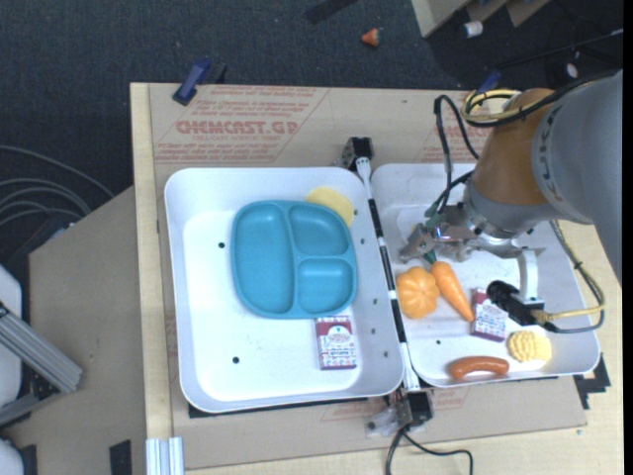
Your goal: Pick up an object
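My gripper (425, 247) hangs low in the right bin (407, 178), near its left wall. It sits just above the top end of an orange carrot (453, 290) that lies slanted on the bin floor. A round orange fruit (416, 293) rests beside the carrot, against the wall between the bins. Nothing can be seen held in the gripper. The grey arm with its orange band (514, 156) reaches in from the right and covers the bin's back right part.
At the right bin's front lie a small red-and-white box (489, 320), a yellow corn piece (529, 345) and a sausage (478, 368). The left bin (213, 295) holds a blue divided plate (292, 257), a yellow item (332, 202) behind it and a small red box (336, 342).
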`<state>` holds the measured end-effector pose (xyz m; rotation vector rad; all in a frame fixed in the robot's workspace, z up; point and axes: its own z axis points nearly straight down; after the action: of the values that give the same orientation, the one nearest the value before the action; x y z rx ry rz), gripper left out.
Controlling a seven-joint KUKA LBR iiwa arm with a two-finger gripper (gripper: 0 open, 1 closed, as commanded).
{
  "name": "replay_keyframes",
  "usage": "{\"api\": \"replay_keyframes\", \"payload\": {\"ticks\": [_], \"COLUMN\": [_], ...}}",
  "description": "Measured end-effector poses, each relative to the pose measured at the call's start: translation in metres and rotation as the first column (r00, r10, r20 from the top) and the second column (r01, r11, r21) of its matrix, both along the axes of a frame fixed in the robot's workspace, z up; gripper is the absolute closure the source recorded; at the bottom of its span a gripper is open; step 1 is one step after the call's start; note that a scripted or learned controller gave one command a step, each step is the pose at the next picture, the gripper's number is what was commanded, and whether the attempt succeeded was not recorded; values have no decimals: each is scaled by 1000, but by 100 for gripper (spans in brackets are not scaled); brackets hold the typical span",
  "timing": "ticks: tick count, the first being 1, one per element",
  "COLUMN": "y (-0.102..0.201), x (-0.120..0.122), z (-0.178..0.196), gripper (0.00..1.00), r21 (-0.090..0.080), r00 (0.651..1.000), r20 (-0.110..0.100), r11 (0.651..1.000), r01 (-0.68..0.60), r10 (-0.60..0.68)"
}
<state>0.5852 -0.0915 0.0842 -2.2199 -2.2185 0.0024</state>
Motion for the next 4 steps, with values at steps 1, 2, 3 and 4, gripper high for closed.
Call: {"api": "replay_keyframes", "payload": {"ticks": [1,2,3,4], "y": [-5,-5,-5,-5], "x": [51,52,52,2], "z": [1,12,12,0], "gripper": [0,100,0,0], "r21": [-1,-2,-2,0], "r00": [1000,1000,1000,1000], "r20": [4,8,8,1], "r11": [1000,1000,1000,1000], "r01": [-2,-2,-2,0], "r10": [2,2,2,0]}}
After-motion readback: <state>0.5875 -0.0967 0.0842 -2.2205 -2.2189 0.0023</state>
